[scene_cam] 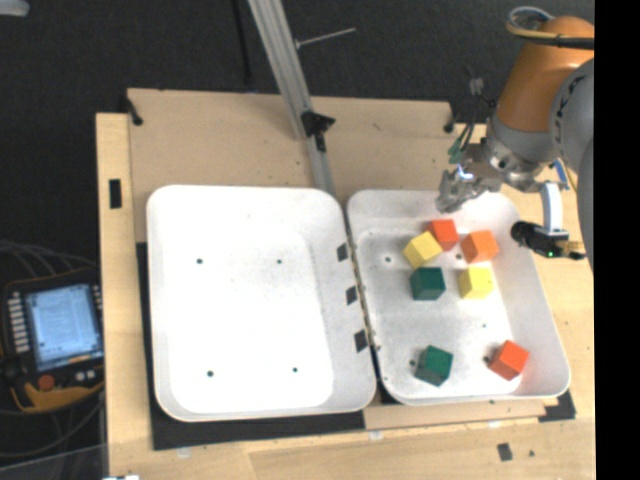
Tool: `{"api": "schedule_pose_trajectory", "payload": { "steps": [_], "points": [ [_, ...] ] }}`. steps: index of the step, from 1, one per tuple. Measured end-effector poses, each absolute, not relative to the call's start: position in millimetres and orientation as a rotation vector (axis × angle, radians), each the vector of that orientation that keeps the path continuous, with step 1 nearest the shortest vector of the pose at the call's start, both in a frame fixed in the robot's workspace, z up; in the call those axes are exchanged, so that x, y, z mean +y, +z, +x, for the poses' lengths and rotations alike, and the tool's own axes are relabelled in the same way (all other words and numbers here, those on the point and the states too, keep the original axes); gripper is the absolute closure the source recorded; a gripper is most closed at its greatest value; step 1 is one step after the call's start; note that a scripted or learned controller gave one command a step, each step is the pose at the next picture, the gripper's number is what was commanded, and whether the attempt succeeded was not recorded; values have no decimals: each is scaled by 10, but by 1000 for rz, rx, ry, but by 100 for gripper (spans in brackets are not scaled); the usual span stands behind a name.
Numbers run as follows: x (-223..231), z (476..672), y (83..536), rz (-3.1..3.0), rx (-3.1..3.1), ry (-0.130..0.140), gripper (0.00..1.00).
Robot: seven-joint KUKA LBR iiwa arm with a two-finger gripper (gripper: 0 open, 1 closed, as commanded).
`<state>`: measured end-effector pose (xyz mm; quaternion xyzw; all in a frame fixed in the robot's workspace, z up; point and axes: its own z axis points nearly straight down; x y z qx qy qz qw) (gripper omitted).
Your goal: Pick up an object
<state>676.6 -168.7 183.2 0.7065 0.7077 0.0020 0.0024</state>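
Note:
The right bin [520,313] holds several small blocks. An orange block [442,232] and a yellow block [422,250] touch near the bin's far side, with another orange block [480,245] to their right. A green block [427,283] and a yellow block [475,282] lie mid-bin. Another green block [434,364] and an orange-red block [508,359] lie near the front rim. My gripper [456,194] hangs over the bin's far rim, just behind the far orange block, with nothing seen in it.
The left bin [245,298] lies beside the right one. A slanted metal pole [285,63] rises from behind the bins' junction. A handheld control screen [55,328] lies off the bench at the left.

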Motion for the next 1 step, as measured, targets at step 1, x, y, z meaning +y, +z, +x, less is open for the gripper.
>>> {"api": "schedule_pose_trajectory", "payload": {
  "steps": [1],
  "points": [
    [-1644, 6713, 2438, 2210, 2223, 8, 100]
  ]
}}
